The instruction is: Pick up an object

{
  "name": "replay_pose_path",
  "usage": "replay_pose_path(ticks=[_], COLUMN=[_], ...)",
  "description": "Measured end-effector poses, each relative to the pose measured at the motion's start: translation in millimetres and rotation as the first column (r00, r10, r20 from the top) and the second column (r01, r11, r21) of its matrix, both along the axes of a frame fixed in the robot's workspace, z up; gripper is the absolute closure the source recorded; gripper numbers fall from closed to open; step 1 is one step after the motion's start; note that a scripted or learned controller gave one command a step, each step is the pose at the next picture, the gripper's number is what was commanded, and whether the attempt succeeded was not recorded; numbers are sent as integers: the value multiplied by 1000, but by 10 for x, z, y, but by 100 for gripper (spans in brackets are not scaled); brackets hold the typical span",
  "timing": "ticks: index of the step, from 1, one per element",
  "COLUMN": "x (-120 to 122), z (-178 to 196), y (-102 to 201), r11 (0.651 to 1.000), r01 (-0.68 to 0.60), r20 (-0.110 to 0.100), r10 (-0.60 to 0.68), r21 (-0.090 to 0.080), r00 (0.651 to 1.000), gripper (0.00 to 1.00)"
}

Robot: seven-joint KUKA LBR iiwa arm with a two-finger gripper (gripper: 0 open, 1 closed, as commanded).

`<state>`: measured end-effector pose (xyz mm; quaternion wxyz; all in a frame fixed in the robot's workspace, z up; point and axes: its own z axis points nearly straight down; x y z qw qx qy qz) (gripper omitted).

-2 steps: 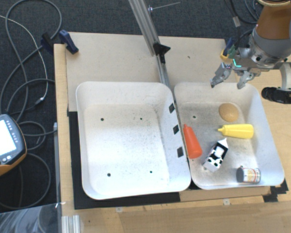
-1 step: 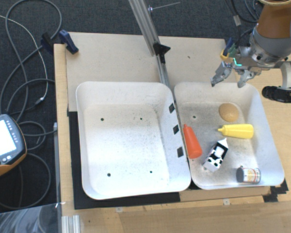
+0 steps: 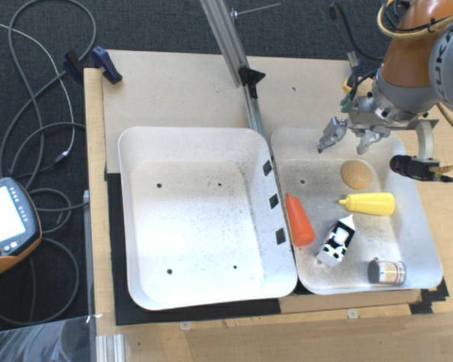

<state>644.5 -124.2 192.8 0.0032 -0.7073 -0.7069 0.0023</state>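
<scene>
At the bottom right of the frame, nearest me, a small jar [image 3: 386, 271] lies on its side in the right bin [image 3: 430, 259]. Just above and left of it sit a black-and-white carton [image 3: 336, 242] and an orange carrot [image 3: 299, 219] along the bin's left wall. Higher up lie a yellow bottle [image 3: 368, 203] and a round tan piece [image 3: 356, 174], maybe a cookie. Farther back, the gripper [image 3: 349, 137] hangs above the bin's upper edge, fingers spread with nothing between them. The left bin [image 3: 136, 153] fills the middle of the frame. Nothing looks picked yet; choosing, lowering and closing all remain.
</scene>
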Motion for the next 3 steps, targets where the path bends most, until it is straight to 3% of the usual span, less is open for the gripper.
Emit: replay_pose_path(ticks=[1,2,3], x=[24,18,37], z=[-630,-1024,-880], y=[13,22,24], r11=[1000,1000,1000], r01=[0,0,-1], r20=[-1,2,9], r10=[0,0,1], r21=[1,0,0], r00=[1000,1000,1000], gripper=[0,0,100])
